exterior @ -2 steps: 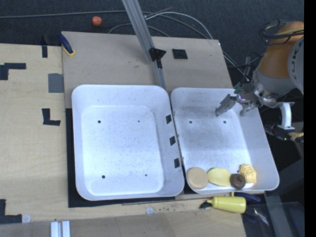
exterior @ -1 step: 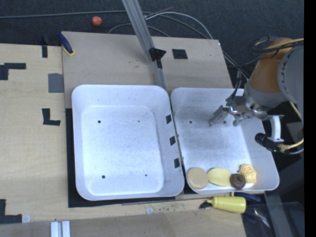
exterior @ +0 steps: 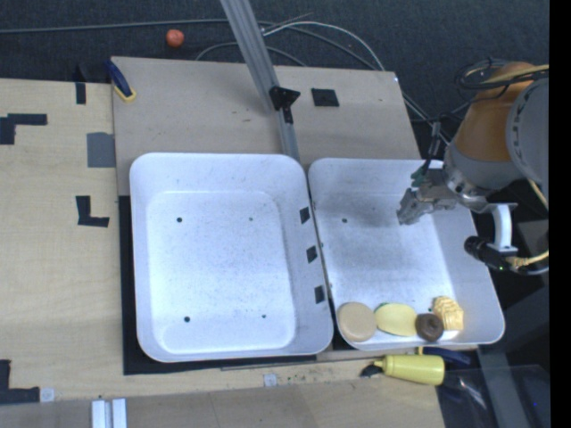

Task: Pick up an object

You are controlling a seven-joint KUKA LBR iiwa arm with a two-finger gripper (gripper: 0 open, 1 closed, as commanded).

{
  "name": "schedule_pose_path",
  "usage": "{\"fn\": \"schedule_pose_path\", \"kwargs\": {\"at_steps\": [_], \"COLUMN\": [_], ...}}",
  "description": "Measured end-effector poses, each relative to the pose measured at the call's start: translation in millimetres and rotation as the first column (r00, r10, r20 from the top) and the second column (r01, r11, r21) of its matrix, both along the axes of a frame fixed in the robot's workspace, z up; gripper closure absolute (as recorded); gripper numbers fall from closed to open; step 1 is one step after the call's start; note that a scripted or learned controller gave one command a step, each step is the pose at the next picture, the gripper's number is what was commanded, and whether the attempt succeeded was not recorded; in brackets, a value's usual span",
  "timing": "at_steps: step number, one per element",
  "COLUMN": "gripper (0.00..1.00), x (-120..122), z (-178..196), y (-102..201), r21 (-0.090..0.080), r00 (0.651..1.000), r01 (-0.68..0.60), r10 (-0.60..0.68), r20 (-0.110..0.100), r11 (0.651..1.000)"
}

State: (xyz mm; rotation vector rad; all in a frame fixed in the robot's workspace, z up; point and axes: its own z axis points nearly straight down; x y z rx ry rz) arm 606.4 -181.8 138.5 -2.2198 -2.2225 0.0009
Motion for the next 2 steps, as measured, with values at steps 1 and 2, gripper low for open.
{"fn": "schedule_pose_path", "kwargs": {"at_steps": [1,2], "gripper": [1.00,1.00], "x": [-3.4,-6.2], "z": [58.0,103.3], "y": [7.7,14.5], "r21": [-0.001,0.000], "r00": [1.000,1.000], "r01": [0.000,0.000], "r10": [0.000,0.000], "r20": [0.005,0.004], "r11": [1.000,1.000]}}
